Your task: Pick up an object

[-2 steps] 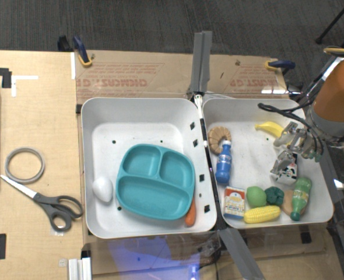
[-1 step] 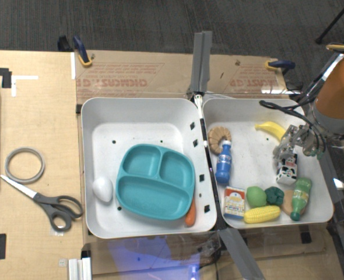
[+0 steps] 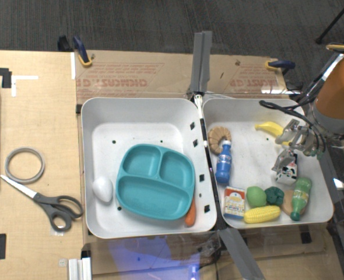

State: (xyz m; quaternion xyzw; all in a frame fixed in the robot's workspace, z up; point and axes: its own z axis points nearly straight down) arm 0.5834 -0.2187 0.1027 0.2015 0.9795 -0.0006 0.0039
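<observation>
My gripper (image 3: 284, 158) hangs over the right side of the right bin (image 3: 242, 112), with the grey arm and its orange band (image 3: 337, 92) behind it at the right edge. Directly below its tip lies a small black-and-white toy (image 3: 288, 172), touching or nearly touching it. A yellow banana (image 3: 269, 128) lies just up and left of the gripper. A green bottle (image 3: 299, 197) lies to the lower right of the toy.
The right bin also holds a blue bottle (image 3: 223, 163), a tan ring-shaped bun (image 3: 220, 137), a red-and-white carton (image 3: 234, 203), a green apple (image 3: 256, 195), broccoli (image 3: 274, 195) and corn (image 3: 261, 215). The left bin (image 3: 102, 121) holds a teal divided plate (image 3: 155, 181), a white egg (image 3: 102, 189) and a carrot (image 3: 190, 216).
</observation>
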